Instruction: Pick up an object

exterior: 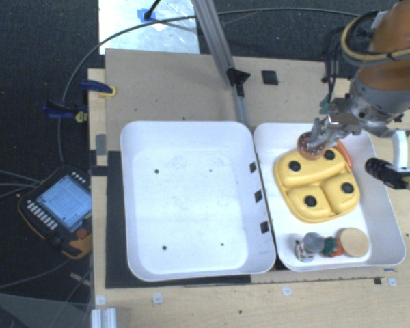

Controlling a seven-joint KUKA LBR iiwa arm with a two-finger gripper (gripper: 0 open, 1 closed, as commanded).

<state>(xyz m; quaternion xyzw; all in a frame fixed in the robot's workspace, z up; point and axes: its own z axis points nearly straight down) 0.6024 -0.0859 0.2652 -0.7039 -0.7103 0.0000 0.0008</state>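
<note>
In the right bin [379, 244] lies a large yellow lumpy toy [318, 183] with black dots. At its far end sits a small brownish-red round object [309, 145]. My gripper [321, 134] hangs right over that round object, at the back of the right bin; its fingertips are too small and blurred to read. An orange piece [344, 154] peeks out beside the yellow toy. Near the bin's front wall lie a small grey and red item [309, 244], a red and green piece [330, 249] and a tan round disc [354, 241].
The left bin [184, 197] adjoins the right one along a shared rim. A metal pole [215, 36] slants over the bench behind the bins. A teach pendant [58, 207] lies off the bench at left. Blue clamps [89, 87] grip the bench's left edge.
</note>
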